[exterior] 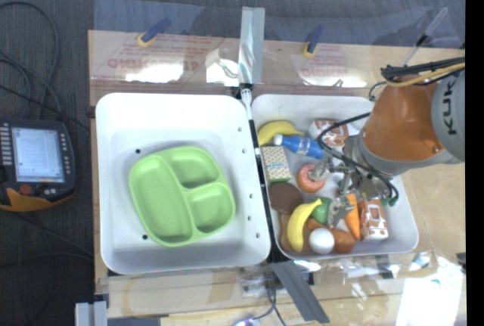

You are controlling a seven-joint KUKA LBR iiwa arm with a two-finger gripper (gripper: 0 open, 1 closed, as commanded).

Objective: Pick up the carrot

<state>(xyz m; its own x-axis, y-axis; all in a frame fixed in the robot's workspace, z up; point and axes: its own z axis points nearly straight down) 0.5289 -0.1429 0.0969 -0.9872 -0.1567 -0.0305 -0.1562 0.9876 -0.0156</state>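
The carrot (352, 220) is orange with a green top and lies in the front right part of the right bin (404, 237), between a green item (322, 211) and a red and white carton (374, 218). My gripper (345, 193) hangs low over the bin, just above the carrot's green end. The orange wrist band (401, 124) sits behind it and hides part of the bin's right side. Whether the gripper touches the carrot is unclear.
The right bin is crowded: two bananas (276, 131) (298, 223), a blue-capped bottle (299, 144), a pink donut (308, 178), a white egg (322, 240), a patterned box (274, 163). The left bin (121, 120) holds a green divided plate (181, 194). A pendant (34, 162) lies at the far left.
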